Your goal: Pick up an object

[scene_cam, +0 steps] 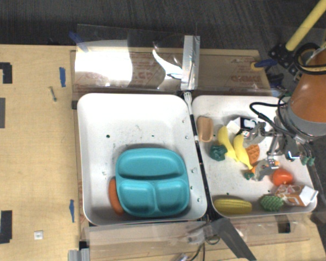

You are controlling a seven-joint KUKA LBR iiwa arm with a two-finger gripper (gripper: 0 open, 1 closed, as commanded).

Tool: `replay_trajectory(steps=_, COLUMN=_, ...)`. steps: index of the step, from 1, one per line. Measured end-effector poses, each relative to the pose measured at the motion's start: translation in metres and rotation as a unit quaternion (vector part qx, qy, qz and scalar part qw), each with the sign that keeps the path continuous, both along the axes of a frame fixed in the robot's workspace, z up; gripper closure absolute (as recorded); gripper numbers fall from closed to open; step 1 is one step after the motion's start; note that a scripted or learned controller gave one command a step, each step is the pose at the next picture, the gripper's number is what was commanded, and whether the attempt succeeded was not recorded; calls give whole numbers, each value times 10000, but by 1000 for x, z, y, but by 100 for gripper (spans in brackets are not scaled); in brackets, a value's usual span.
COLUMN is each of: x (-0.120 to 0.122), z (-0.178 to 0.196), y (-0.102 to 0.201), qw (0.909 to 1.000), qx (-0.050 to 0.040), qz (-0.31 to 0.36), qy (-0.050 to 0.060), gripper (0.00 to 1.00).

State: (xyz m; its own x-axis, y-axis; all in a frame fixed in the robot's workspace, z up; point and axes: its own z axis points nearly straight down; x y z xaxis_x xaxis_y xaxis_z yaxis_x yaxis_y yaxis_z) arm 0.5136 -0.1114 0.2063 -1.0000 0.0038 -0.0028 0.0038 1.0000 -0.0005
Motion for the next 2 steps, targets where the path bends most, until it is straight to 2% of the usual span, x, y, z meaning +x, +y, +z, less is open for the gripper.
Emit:
replay_trajectory(steps=1, x=21, z=-117, y=-1, qw=9986, qx=-3, qz=-535, qy=-56, gripper=0)
replay_trajectory(steps=2, x=87, z=-118, y=5, qw=9851, qx=9, qz=-1717, qy=-35, gripper=0)
